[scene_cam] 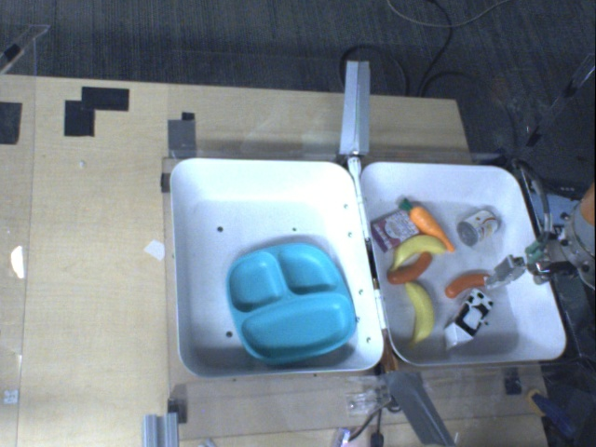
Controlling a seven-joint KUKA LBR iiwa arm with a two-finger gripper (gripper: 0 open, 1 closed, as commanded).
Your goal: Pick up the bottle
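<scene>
The arm comes in from the right edge of the frame, at mid-height, with only its wrist end and a sliver of orange band showing there. The gripper (515, 269) reaches leftward over the right rim of the right bin (438, 177), its tip low above the bin floor; whether its claw is spread or pressed together cannot be told at this size, and nothing is visibly caught in it.

The bottle (471, 315), a small black-and-white labelled one, lies tilted in the lower right part of the right bin, just below and left of the gripper tip, apart from it. A sausage (465, 283) lies just above the bottle. Further left are two bananas (421, 309), another sausage (411, 266), a carrot (428, 222), a packet (392, 226) and a grey can (478, 226). The left bin (214, 194) holds a blue divided tray (291, 300).
</scene>
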